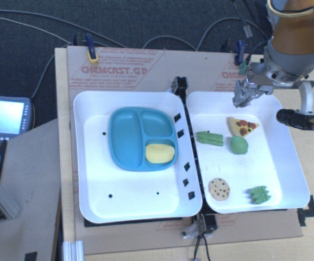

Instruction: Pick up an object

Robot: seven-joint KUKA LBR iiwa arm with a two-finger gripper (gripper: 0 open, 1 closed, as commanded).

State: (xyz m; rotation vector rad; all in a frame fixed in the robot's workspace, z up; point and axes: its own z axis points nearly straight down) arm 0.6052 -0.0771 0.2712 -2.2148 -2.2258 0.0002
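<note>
Gripper: the grey two-finger gripper (247, 98) is seen over the far edge of the right white bin (287, 162); nothing is seen between the fingers, and their spread cannot be told.
Nearest object: a small toy pizza slice (242, 126), yellow with red spots, is laid flat near the far edge, just in front of the gripper and apart from it.
Handling: it is judged light, stiff and thin; a grasp across its narrow width is advised.
Other candidates: a green ball (239, 144), a green bean pod (209, 139), a brown cookie (219, 189), a green leafy piece (258, 194).
Left white bin (92, 200): a blue divided plate (140, 137) carrying a yellow oval piece (159, 153).
</note>
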